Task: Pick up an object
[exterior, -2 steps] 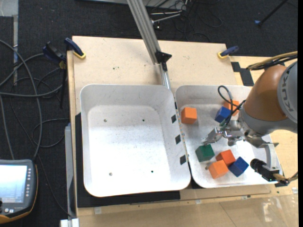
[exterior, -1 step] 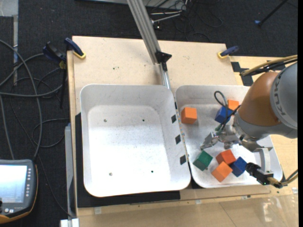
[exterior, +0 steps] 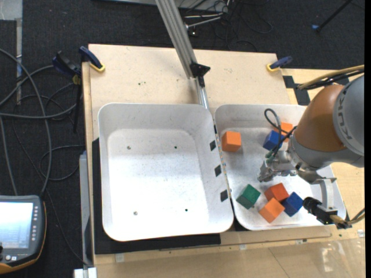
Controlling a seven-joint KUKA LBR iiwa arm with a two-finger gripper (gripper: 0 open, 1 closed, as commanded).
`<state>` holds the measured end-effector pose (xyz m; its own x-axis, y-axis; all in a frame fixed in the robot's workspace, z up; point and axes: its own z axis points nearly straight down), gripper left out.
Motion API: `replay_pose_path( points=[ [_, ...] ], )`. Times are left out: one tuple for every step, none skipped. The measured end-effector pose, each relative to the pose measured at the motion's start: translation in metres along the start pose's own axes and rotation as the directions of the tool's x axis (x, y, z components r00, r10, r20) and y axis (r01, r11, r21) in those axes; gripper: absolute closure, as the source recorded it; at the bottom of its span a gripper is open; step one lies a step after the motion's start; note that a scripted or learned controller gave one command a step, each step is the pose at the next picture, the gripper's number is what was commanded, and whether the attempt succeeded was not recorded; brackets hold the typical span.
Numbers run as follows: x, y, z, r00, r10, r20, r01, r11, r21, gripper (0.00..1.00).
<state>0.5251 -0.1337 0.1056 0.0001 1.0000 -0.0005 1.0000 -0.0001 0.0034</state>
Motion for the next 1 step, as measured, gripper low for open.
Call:
replay_pose_path(
  points=[
    [0.0032,0.0061,-0.0624,1.0,-0.003,0.001,0.003,1.0,-0.004,1.0]
  ],
)
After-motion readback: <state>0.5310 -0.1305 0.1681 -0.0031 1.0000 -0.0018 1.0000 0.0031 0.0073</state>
